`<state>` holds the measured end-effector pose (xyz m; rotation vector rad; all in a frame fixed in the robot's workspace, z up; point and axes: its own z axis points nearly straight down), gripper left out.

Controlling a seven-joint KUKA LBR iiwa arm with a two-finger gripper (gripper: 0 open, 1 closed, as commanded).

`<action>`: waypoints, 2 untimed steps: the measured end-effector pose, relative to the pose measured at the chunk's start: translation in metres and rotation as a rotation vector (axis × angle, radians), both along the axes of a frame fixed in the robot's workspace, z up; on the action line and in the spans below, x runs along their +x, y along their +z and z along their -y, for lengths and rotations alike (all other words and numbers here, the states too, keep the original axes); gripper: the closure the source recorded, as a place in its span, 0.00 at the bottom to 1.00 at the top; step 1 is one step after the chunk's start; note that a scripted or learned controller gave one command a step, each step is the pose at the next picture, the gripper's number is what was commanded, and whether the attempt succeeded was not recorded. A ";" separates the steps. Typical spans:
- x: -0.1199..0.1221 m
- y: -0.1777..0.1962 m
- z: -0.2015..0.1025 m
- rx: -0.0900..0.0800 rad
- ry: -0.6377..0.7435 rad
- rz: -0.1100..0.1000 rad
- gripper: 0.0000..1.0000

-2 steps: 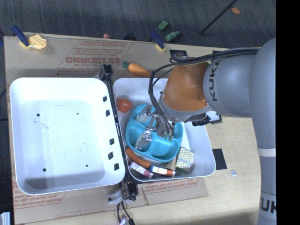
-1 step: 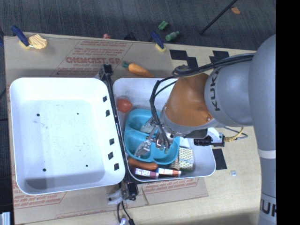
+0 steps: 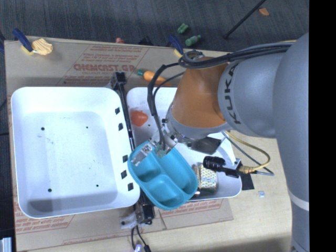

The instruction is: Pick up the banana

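While the grey arm (image 3: 247, 93) covers the right bin (image 3: 231, 189):
Gripper (image 3: 157, 150): lower centre, pinching the blue two-compartment plastic dish (image 3: 163, 178) by its rim.
Left bin (image 3: 63, 146): centre left.

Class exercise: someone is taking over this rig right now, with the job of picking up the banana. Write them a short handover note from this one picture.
Gripper: low over the right bin, at the rim of a blue divided tray; whether it is open or shut cannot be told, as the wrist covers it.
Job's things: I cannot make out a banana; the arm hides much of the right bin.
Also in that bin: an orange-red item near the left wall, a patterned packet beside the tray.
Left bin: bare floor on view.
Done: no pick confirmed.
Left: find the banana, grasp it, lift it.
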<state>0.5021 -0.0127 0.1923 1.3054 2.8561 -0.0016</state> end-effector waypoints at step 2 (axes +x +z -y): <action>-0.014 0.000 -0.026 -0.001 0.661 0.000 0.00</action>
